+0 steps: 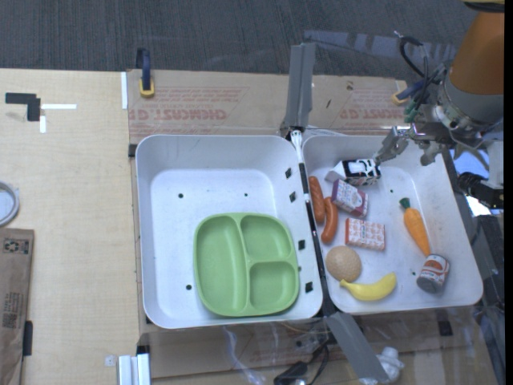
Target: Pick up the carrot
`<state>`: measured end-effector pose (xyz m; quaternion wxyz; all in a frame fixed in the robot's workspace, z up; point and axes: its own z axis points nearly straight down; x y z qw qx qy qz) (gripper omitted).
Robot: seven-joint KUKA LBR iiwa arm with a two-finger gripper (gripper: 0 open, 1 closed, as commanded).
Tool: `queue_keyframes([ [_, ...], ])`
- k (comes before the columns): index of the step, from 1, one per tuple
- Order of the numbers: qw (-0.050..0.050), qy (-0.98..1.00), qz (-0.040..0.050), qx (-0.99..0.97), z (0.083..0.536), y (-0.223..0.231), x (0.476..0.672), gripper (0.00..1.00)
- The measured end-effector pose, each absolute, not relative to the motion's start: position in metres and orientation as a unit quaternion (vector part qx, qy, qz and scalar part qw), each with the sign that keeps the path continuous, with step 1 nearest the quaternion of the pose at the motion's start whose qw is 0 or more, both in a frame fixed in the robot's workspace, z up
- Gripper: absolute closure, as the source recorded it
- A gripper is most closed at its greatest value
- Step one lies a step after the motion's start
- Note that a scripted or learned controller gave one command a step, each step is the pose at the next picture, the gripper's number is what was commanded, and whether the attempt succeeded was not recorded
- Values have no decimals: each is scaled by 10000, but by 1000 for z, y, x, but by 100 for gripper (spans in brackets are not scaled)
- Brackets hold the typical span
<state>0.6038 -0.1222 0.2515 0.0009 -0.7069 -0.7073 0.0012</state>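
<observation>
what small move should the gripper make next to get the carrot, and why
Probably shift the gripper toward the near right and down over the carrot. It now sits near the right bin's far edge beside the black-and-white toy, while the carrot lies apart near the right wall, above the can.

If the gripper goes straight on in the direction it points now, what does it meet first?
Probably the small black-and-white toy. The gripper points down and left toward it, over the right white bin. Depth is unclear, so it might pass above. The orange carrot lies off this line.
</observation>
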Motion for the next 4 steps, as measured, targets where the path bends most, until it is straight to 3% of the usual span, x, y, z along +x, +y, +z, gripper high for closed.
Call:
queue_keyframes([
  [1,10,-7027,10,-7115,120,-183,577,0],
  [2,15,-7343,2,-6788,91,-206,552,0],
  [3,4,-7334,0,-6798,101,-206,553,100],
  [4,14,-7053,6,-7089,100,-195,545,100],
])
